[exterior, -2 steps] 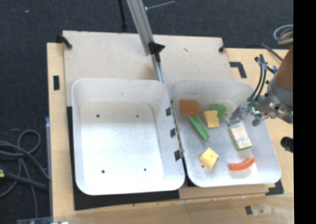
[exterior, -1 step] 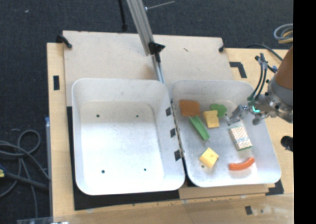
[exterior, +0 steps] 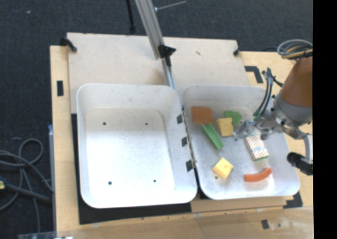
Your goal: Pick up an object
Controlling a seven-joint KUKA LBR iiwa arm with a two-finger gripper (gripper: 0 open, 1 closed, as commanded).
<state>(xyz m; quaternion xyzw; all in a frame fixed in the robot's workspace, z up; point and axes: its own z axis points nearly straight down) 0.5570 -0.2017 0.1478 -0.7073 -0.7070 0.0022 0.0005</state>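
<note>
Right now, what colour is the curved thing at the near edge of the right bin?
Orange-red; the curved piece shows in the camera view.

We lose the arm (exterior: 297,88) past the right edge. Gripper (exterior: 251,131) fingers too blurred to read against the speckled block (exterior: 256,147). Green piece (exterior: 233,117) partly behind the yellow cube (exterior: 225,126). Cables (exterior: 18,167) cut off left.

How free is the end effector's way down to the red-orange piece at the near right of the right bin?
Probably yes: the red-orange piece lies alone on bare floor, apart from the speckled block, just near the end effector.
</note>
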